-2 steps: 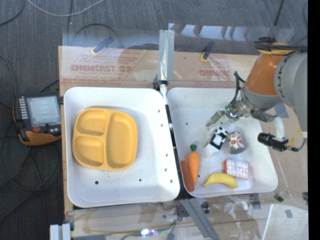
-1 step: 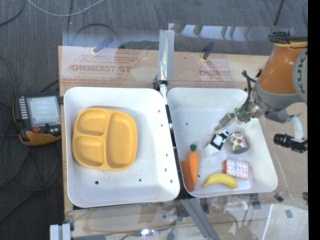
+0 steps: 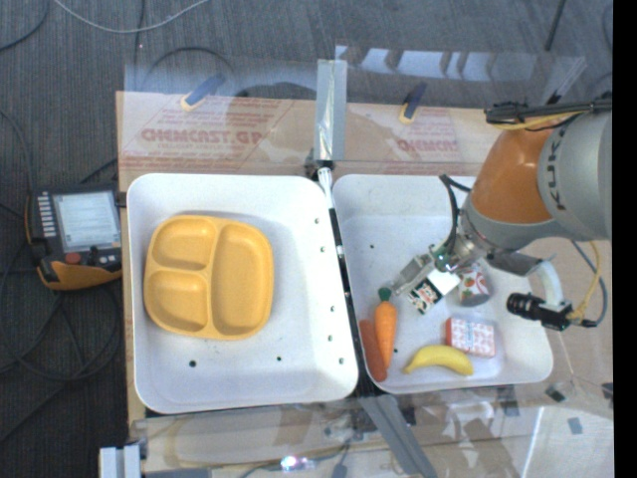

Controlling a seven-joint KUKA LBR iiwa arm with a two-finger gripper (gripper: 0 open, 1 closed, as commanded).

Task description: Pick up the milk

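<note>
A yellow three-compartment plate (image 3: 209, 276) is seen lying flat in the left bin (image 3: 159, 371), well apart from everything else on the bench. Across the divider, the right bin (image 3: 383, 207) is shown holding the remaining items: a carrot (image 3: 384, 334) is laid lengthwise against the bin's left wall, its green top pointing away from the camera, and a banana (image 3: 439, 359) is set just beside it near the front edge. A red-and-white packet (image 3: 470, 336) is placed directly behind the banana. The milk (image 3: 432, 290), a small white carton with dark markings, is pictured near the middle of the bin, tilted, just behind the carrot and packet. The gripper (image 3: 426, 270) is positioned right over the carton, reached in from the right by the grey arm with its orange band (image 3: 513, 182). Whether the fingers are spread or pinched on the carton cannot be told from this angle.
</note>
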